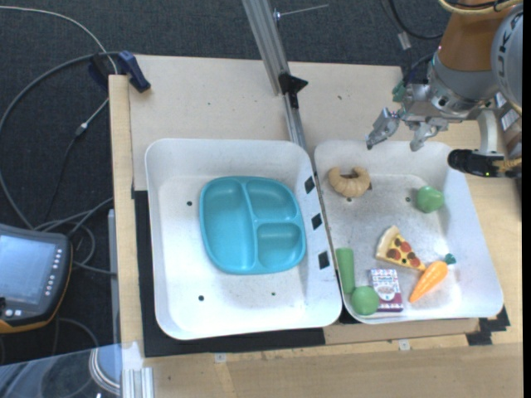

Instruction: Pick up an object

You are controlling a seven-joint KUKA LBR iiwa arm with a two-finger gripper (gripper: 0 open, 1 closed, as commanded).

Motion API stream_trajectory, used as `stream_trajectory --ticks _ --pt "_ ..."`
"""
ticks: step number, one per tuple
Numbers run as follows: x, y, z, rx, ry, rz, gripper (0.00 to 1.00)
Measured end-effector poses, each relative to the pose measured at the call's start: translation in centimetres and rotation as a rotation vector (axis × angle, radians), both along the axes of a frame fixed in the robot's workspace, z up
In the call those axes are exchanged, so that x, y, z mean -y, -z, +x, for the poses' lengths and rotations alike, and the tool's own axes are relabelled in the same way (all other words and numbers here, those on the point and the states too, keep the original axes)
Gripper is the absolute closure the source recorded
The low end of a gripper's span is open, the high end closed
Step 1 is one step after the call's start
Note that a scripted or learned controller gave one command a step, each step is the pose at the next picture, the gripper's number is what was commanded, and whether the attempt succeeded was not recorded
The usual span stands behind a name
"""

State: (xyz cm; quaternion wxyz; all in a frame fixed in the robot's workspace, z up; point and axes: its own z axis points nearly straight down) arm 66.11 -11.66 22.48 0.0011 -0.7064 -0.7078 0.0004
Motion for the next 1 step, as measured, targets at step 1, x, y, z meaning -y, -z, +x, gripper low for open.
stream_trajectory --ticks 1 --pt "0.00 0.00 0.00 0.000 0.000 0.000 0.00"
